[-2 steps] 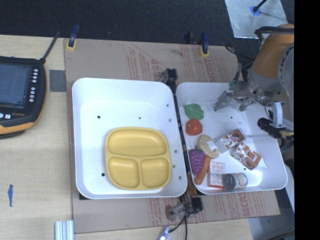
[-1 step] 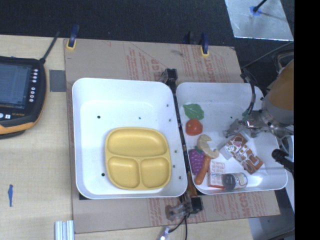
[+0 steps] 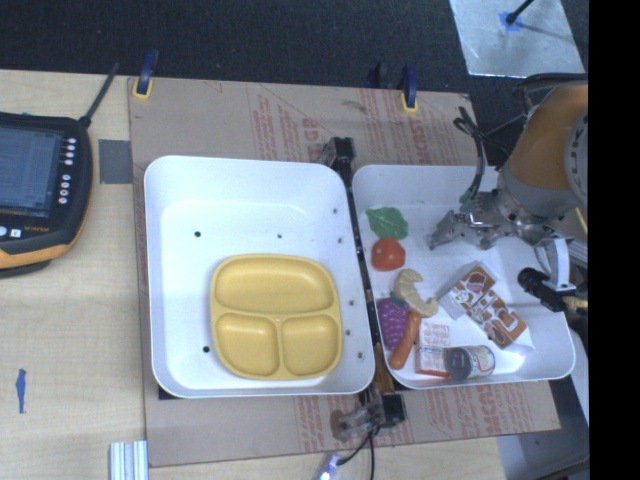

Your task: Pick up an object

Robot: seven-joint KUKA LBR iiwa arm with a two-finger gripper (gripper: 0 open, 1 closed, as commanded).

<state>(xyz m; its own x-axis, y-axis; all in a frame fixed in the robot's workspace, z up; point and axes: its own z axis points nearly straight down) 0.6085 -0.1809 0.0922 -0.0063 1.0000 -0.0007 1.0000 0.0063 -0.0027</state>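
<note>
Gripper [image 3: 462, 228] over right bin [image 3: 560, 368], fingers spread, grasping nothing. Nearest candidate: toy tomato [image 3: 388, 255], likely light, rigid, smooth, roll-prone. Recommend grip across widest middle.

gripper [image 3: 452, 230] low, arm reaching from right

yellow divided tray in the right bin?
No, the yellow divided tray lies in the left bin; the right bin holds the small items.

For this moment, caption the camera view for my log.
Gripper over the right bin of toy food; yellow divided tray in the left bin.
</note>
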